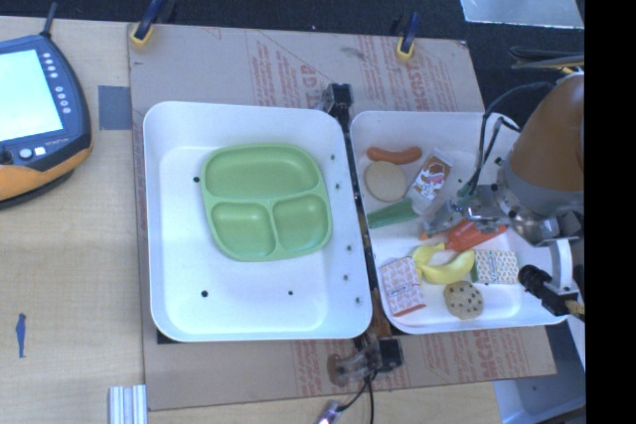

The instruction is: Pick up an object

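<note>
The right bin (370, 129) holds a huddle of small toy foods. The hand (467, 213) is down among them near the bin's middle, beside an orange carrot-like piece (469, 236); that piece is bright orange, slim and tapered, and its long axis runs from lower left to upper right, the upper end lying under the arm (545, 159). Whether the hand is open or closed, and whether it has hold of anything, I cannot tell, since the wrist and cables cover it.

Around the carrot lie:
- a reddish sausage (394, 154) near the far wall, lying crosswise
- a pale round bun-like disc (385, 181) just below the sausage
- a small white and red packet (430, 180), tilted, just right of the disc
- a green stick-shaped piece (392, 213) pointing toward the hand
- a yellow banana (443, 264) curved just below the carrot
- a red and white patterned packet (401, 285) at the near left
- a chocolate-chip cookie (463, 299) near the front wall
- a speckled white square (496, 265) right of the banana

The left bin (159, 213) holds a light green divided plate (266, 201) with one large compartment and two small ones, set a little askew. Both bins sit on cardboard on the worktop (70, 293), and a pendant with a screen (35, 119) lies at the far left.
</note>
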You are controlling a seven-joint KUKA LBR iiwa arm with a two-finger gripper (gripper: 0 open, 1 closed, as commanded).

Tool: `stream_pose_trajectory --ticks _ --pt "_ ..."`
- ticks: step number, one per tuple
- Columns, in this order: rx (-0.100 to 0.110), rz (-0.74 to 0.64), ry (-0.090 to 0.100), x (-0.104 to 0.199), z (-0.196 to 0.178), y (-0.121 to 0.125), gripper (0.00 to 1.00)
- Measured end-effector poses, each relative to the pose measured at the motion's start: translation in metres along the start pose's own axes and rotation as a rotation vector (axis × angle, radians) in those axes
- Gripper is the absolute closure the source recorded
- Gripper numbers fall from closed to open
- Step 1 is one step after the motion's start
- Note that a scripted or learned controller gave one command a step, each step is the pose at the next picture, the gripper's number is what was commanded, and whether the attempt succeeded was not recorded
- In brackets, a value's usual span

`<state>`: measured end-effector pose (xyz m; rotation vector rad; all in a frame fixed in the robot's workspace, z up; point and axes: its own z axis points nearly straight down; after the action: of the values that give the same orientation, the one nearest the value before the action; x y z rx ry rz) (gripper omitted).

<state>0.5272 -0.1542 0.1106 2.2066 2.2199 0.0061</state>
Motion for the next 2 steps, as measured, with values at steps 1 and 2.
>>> stream_pose_trajectory --ticks 1,2 --pt "-0.016 -0.001 -0.007 0.024 0.009 -0.005 0.00" --pt "-0.015 0.000 -0.008 0.035 0.010 -0.005 0.00"
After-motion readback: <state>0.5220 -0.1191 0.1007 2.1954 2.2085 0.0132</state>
